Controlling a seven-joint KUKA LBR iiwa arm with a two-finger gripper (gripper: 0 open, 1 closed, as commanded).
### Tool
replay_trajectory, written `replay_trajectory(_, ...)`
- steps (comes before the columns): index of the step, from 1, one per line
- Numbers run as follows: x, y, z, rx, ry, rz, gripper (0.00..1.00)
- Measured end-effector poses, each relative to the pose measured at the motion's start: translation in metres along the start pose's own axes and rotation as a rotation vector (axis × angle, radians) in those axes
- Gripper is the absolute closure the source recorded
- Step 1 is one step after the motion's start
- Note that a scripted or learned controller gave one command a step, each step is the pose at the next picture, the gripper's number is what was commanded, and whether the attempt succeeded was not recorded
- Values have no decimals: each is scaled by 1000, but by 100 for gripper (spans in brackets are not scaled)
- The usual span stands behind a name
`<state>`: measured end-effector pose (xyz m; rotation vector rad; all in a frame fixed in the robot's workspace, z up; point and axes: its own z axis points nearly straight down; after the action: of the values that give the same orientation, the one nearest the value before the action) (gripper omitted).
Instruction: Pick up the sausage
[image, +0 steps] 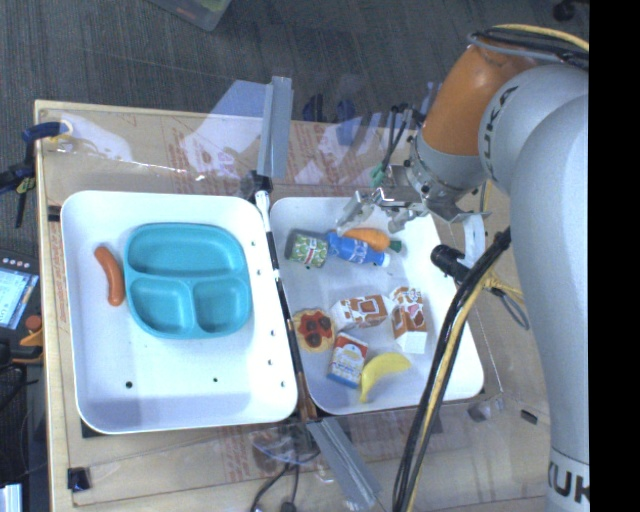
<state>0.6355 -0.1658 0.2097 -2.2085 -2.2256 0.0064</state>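
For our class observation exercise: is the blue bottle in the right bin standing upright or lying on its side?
Lying on its side. The blue bottle stretches flat across the right bin's floor, beside a green can.

sausage (109, 274) left of tray (189, 277)

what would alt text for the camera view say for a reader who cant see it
A sausage lies in the left bin beside a blue tray, while the gripper hangs over the right bin above a carrot and bottle.
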Motion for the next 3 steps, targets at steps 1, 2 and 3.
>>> replay_trajectory(1,-45,-17,120,-2,0,48,0)
replay_trajectory(2,-15,15,119,9,-8,11,0)
replay_trajectory(3,-15,-56,119,-2,0,-3,0)
